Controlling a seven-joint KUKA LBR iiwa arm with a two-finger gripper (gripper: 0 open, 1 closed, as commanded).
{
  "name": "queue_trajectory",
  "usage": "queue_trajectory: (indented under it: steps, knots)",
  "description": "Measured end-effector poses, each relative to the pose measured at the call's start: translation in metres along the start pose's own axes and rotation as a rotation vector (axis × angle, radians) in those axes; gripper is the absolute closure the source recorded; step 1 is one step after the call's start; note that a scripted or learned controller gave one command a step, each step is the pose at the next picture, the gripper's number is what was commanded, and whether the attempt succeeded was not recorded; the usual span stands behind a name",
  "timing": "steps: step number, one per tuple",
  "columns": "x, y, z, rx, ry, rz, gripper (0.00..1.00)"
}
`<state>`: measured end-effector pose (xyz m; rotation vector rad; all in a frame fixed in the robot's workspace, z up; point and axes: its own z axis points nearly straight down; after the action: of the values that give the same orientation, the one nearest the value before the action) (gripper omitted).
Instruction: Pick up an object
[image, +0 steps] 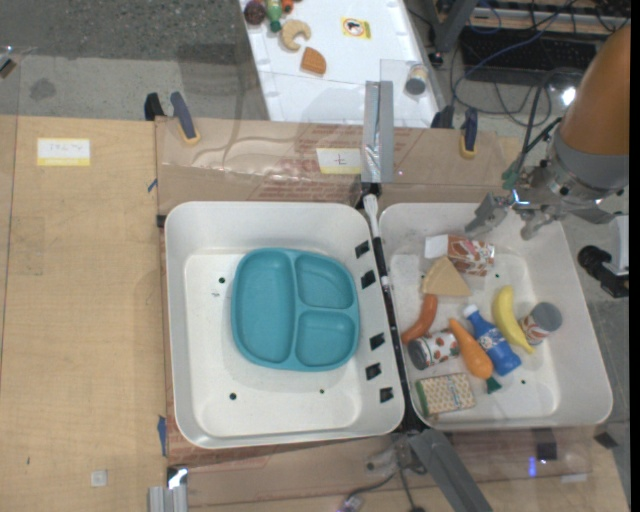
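— Above the right bin's (590, 400) far edge, how do the jaws stand?

— Apart and holding nothing — the gripper (512, 212) hangs over the bin's back rim, one finger splayed toward the left, one toward the right.

— And what could it take?

— Everything lies in that bin. Nearest, just below the gripper, is a red-and-white can (470, 255) beside a tan wedge (445, 279). Further forward: a banana (510, 318), a blue bottle (494, 343), a carrot (472, 349), a sausage (421, 319), a second can (433, 350), a small jar (541, 321) and a cracker box (445, 393).

— So how should the grab go?

— I'd judge the red-and-white can the easiest — it is closest. Centre the fingers over it, turn the wrist so they close across its short side, and come straight down, keeping clear of the wedge touching it. The bottle, carrot and banana crowd each other, so a finger could snag there.

— The arm itself?

— It reaches in from the right, orange band (605, 95) high, grey wrist (590, 165) angled down and leftward. The left bin (190, 300) holds a teal tray (295, 308), well apart from it.
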<state>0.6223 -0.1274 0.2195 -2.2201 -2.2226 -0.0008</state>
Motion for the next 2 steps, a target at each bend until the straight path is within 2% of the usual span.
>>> queue_trajectory:
  steps: [1,2]
  knots:
    - [-0.028,-0.064,0.126,-0.004,-0.003,-0.078,0.0]
    - [-0.063,-0.122,0.126,-0.003,-0.003,-0.209,0.0]
